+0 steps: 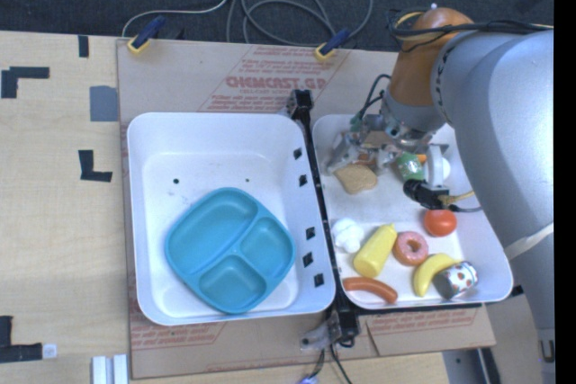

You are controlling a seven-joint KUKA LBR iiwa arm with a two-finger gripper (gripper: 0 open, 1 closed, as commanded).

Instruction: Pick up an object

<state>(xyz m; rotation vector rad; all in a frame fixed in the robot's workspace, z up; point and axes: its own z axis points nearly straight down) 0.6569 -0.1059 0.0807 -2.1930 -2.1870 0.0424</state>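
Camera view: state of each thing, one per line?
gripper: low in the right bin's upper left, above the bread piece
bread piece: flat on the bin floor
blue divided plate: upright in the left bin, compartments bare
tomato: loose in the right bin
yellow bottle: lying on its side
donut: flat
banana: lying by the bin's lower edge
hot dog: lying along the lower edge
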